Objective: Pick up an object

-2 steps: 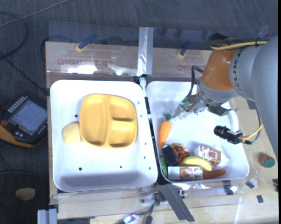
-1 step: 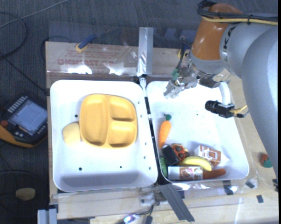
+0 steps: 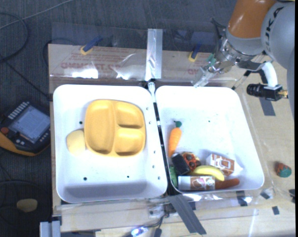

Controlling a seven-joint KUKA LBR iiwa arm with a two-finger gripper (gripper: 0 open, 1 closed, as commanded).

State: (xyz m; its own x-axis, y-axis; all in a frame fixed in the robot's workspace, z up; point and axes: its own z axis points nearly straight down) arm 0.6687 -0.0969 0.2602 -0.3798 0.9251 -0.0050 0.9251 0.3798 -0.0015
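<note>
While the arm (image 3: 260, 14) sits at the upper right of the frame, above the far rim of the right bin (image 3: 247, 117), I log the pick as not yet started. The gripper (image 3: 208, 73) hangs over the bench just beyond that rim, toward the top of the frame, well apart from every object. At this resolution I cannot tell how the jaws stand, and nothing visible sits between them.

Candidate objects are clustered at the near end of the right bin, lower centre-right of the frame: a toy carrot (image 3: 174, 138) lying along the bin's left wall, a banana (image 3: 209, 171) below it, a small carton (image 3: 221, 163) just right of the banana, a dark toy (image 3: 184, 162) beside the carrot's tip, a flat packet (image 3: 202, 183) and a reddish sausage (image 3: 232, 183) against the near wall. The left bin (image 3: 64, 181) carries a yellow divided tray (image 3: 114, 127) with a pale round piece (image 3: 75, 142) touching its left edge.

Judgement: all stages remain, namely travel to the cluster, descent, closure, lift. The carrot looks the least crowded target.
</note>
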